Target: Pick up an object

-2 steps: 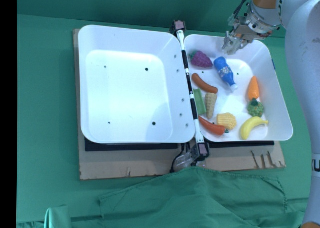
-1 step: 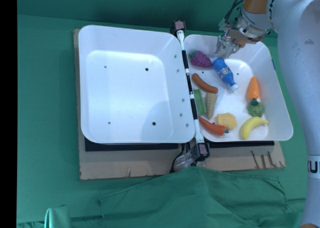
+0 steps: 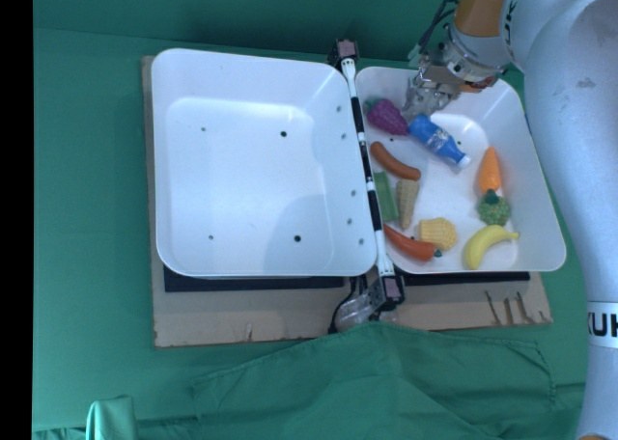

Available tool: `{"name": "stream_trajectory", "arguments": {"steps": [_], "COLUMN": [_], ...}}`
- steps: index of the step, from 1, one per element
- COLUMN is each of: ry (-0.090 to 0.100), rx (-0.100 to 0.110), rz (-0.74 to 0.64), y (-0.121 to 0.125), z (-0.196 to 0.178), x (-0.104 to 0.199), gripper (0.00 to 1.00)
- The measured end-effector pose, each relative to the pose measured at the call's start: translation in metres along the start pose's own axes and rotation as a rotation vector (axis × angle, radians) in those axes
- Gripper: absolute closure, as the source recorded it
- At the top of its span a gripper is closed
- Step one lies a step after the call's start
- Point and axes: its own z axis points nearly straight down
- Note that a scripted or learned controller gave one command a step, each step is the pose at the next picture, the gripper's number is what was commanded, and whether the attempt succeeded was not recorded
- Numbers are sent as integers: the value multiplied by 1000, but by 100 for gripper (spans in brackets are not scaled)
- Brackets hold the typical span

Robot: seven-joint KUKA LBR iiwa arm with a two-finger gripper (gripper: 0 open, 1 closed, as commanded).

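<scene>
My gripper hangs over the back of the right bin, just above the top end of a blue bottle with a white cap. A purple bunch of grapes lies just to its left. Nothing shows between the fingers. Further forward lie a red sausage, a green cucumber, a corn cob, a red chilli, a yellow corn piece, a banana, a carrot and a green broccoli-like piece.
The left bin has a bare white floor with a few dark specks. A black-and-white bar runs between the bins. Both rest on cardboard over green cloth. The grey arm covers the right side.
</scene>
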Motion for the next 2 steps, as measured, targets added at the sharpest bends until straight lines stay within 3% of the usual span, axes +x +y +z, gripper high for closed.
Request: {"name": "stream_trajectory", "arguments": {"steps": [1, 2], "ry": [6, 10], "rx": [1, -11], "rz": [-2, -1], "y": [0, -43], "z": [1, -1], "x": [2, 6], "gripper": [0, 0]}}
